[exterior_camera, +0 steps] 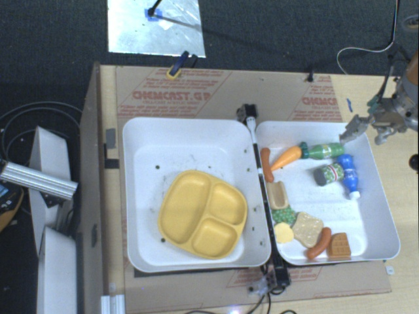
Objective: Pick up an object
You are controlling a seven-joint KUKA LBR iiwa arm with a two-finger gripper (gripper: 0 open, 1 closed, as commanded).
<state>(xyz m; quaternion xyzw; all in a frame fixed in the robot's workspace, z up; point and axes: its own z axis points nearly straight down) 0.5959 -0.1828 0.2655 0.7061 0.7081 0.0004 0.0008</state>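
Carrot (286,156) — right bin (383,208), upper left

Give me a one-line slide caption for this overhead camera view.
Gripper poised over the right bin's far corner above toy food, with a yellow divided plate in the left bin.

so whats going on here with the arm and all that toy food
A robot arm's gripper hangs over the far right corner of the right bin, holding nothing. The toy food lies in that bin: a carrot, a green bottle, a blue bottle. The left bin holds a yellow divided tray.
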